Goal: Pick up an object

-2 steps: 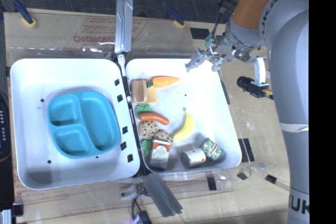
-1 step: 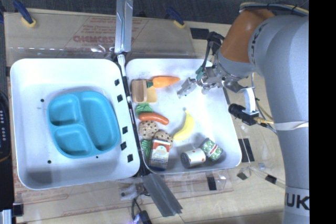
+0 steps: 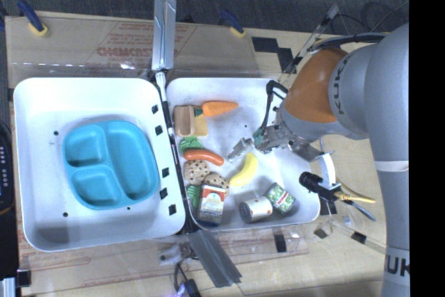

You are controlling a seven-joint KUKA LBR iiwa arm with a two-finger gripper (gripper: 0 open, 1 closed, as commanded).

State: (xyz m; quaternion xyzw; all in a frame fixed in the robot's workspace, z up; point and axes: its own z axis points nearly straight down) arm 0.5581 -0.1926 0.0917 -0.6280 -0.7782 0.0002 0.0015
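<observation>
The right bin (image 3: 229, 89) holds several toy foods. An orange carrot (image 3: 219, 108) lies near its back wall, and a yellow banana (image 3: 243, 170) lies in the middle. My gripper (image 3: 242, 147) hangs low in this bin, just above the banana's upper end and right of a red sausage (image 3: 204, 156). Nothing shows held in it. The grey arm with its orange band (image 3: 316, 94) reaches in from the right.
A bread slice (image 3: 184, 119), green leaf (image 3: 189, 145), cookies (image 3: 197, 170), a carton (image 3: 211, 202) and two cans (image 3: 255, 209) (image 3: 281, 198) crowd the right bin's left and front. The left bin (image 3: 42, 101) holds a blue divided plate (image 3: 111, 163). Cables and clamps lie at the right.
</observation>
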